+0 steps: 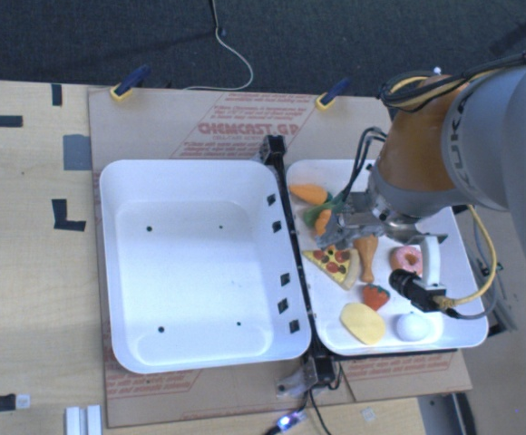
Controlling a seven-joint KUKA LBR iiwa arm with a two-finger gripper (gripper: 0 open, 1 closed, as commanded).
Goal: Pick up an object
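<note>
Pizza slice (331, 261) is seen in the right bin (453, 338), close to that bin's left wall and on the near side of the claw (337, 227). 7 other toy foods are spread through the same bin. A carrot (308, 192) is laid at the far left, and a green piece (317, 214) lies just near of it, right beside the claw. A drumstick (367, 254) is placed just right of the pizza slice, with its thin end pointed toward the near side. A pink donut (406, 259) is found further right. A red strawberry (375, 295) sits near of the drumstick, close to the pizza slice's near corner. A yellow piece (363, 323) and a white ball (413, 326) are set side by side along the near edge.

The claw is lowered over the left part of the right bin, between the green piece and the drumstick. Whether it is open or closed cannot be told, and no object can be made out in its grip. The grey arm (481, 134) is reached in from the right.

The left bin (190, 270) is set touching the right bin. Both are carried on a cardboard sheet (236, 130), which is held to the desk (27, 270) by 2 clamps (129, 82) at the far edge.
</note>
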